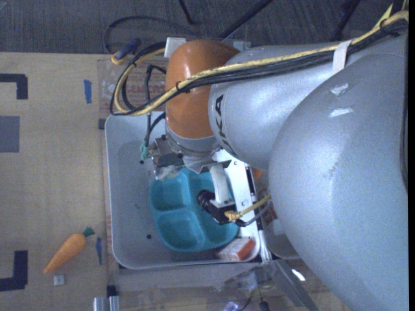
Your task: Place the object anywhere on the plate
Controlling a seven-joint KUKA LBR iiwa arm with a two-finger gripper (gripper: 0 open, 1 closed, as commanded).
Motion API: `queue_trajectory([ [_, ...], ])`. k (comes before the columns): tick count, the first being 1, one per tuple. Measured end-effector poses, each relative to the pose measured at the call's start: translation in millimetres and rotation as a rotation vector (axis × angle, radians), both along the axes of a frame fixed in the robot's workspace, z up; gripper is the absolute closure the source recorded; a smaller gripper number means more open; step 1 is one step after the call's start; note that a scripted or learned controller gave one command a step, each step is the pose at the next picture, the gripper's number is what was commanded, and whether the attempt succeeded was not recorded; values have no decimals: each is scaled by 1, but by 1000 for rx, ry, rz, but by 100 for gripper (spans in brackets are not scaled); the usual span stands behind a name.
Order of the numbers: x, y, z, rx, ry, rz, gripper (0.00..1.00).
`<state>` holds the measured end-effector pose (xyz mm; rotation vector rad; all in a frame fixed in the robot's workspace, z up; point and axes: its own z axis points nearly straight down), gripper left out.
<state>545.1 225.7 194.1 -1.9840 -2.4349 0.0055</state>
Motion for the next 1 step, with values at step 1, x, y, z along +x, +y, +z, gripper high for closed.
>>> queue_trajectory([
  [1,-66,-18,-14,0,4,50,100],
])
